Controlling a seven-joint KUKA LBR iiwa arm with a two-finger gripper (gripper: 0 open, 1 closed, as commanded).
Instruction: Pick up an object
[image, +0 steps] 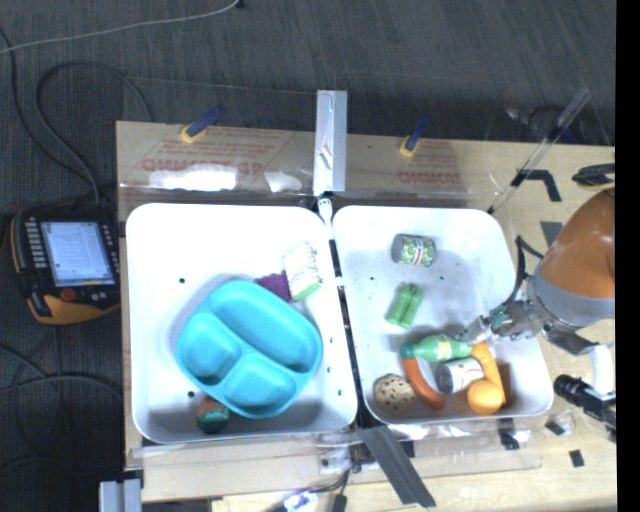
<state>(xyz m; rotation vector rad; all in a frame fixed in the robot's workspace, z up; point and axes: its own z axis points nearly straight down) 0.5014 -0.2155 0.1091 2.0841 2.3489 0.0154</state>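
— green bottle (437, 349) is the landmark: it lies on its side in the right bin (470, 225), low in the bin, its narrow end pointing toward the divider.

— and the gripper (497, 325)?

— just beside the bottle's far end, a little above it, at the bin's right wall. the grey wrist and the orange band (590, 250) rise behind it. i can't tell how the hand stands; the end of it is a small blur from here.

— what's around the bottle?

— touching it from below, a carrot-like orange piece (425, 385) and a small white can (462, 375). an orange ball (485, 397) sits below and to the right. a brown speckled lump (394, 392) lies below and to the left. above the bottle, a small green block (404, 304), and further up a can with a green label (414, 250).

— and the left bin (150, 300)?

— well apart from the bottle: a blue divided tray (250, 345), a pale carton (302, 272) and something purple (274, 286) at the tray's upper edge, a red-and-green thing (211, 414) at its lower corner.
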